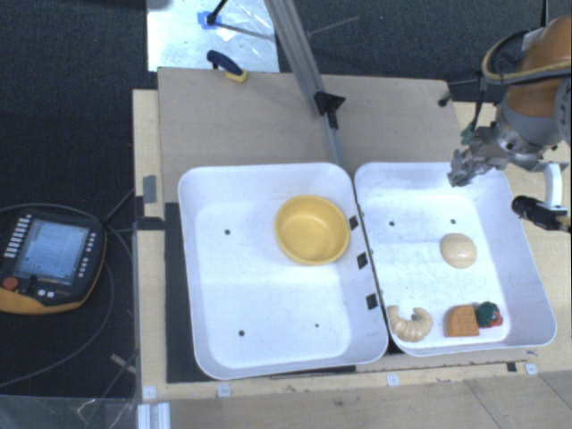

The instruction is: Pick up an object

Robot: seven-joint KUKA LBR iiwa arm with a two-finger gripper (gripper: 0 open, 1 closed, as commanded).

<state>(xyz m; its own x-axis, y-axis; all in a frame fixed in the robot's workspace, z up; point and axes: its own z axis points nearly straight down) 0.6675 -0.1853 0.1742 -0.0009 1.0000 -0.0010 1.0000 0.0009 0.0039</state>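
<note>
Hanging at the far right corner of the right-hand bin, the two-finger gripper [459, 175] sits at the end of the grey arm [529, 123] with its orange band, which comes in from the right edge of the camera view; the tip is over the bin's upper rim area, and nothing can be seen between its fingers, though whether they are spread or pressed together cannot be told from this slant. Within the shallow white right bin [523, 266] lie three candidates for picking, all nearer the camera than the gripper. A pale cream, egg-shaped rounded object [458, 250] rests about mid-bin, below the gripper and closest to it, yet apart from it. Along the bin's near edge sits a curled, cream-coloured ridged piece shaped like a croissant or shrimp [410, 323], toward the near left corner, well apart from the gripper. Just to its right is a flat orange-brown square piece [462, 321], with a small dark green and red lump [488, 314] touching its right side; what that lump is cannot be made out. In the shallow white left bin [214, 320], a round yellow plastic bowl [311, 230] stands upright near the far right part, close to the wall shared with the right bin. Both bins rest on a tan board [393, 114], and a yellow-edged control pendant with a screen [46, 259] lies on the dark floor at the left.
</note>
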